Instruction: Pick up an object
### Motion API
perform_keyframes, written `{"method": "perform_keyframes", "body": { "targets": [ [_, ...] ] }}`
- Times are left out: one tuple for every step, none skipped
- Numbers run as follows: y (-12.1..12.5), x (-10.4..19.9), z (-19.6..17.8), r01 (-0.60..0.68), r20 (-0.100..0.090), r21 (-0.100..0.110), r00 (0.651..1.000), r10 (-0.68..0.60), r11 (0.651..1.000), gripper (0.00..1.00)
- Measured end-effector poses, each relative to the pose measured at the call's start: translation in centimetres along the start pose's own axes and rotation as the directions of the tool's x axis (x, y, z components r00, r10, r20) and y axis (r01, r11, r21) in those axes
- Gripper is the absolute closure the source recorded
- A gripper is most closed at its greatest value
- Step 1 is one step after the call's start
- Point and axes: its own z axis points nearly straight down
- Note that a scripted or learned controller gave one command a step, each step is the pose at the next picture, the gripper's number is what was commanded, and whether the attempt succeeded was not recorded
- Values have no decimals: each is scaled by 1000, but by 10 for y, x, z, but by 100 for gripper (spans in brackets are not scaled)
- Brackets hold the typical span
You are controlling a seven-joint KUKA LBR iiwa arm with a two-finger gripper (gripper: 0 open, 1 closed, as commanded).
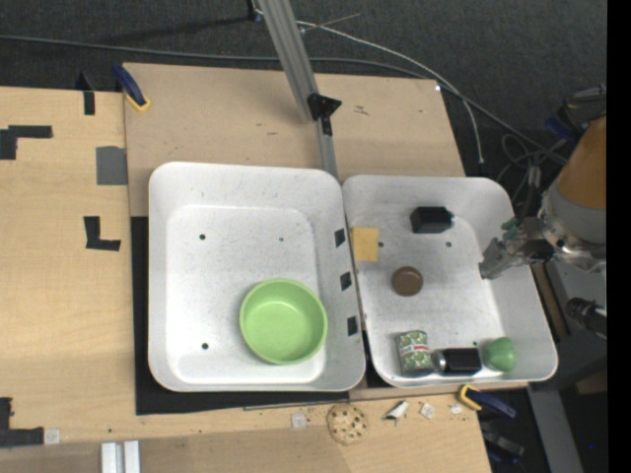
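Claw (498, 256) sits at the right rim of the right bin (523, 308), low over the bin's edge, grey arm with orange band (592, 170) behind it. Whether its fingers are spread or closed I cannot tell; too small and blurred. Nothing visible between them.

Nearest candidates, all in the right bin. Black block (431, 219) toward the far side, apart from the rest; looks rigid and boxy, flat sides, likely light. Best bet: take it across the short sides. Brown round piece (407, 282) mid-bin, standing alone with free floor around it; low and disc-like, probably stiff, could slip out if gripped near the top. Yellow square (366, 243) against the left wall; looks thin or soft, and the wall crowds it.

Near-side corner: small printed can (413, 352), black cylinder (457, 361) and green ball-like thing (500, 354) in a row, touching or nearly so. Round, smooth, probably rolls; crowded, poor clearance for fingers.

Left bin (177, 215): green bowl (283, 320), near side. Light, rigid plastic by the look; only the rim offers a hold.

Surface (59, 294) beyond: a cookie-like disc (344, 423) outside the bins.
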Motion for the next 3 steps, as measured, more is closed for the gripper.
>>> {"method": "perform_keyframes", "body": {
  "targets": [
    [0, 0, 0, 0, 0, 0, 1000, 0, 1000, 0],
    [-9, -1, 63, -1, 0, 6, 1000, 1, 1000, 0],
    [-9, -1, 103, -2, 1, -1, 1000, 2, 1000, 0]
  ]
}}
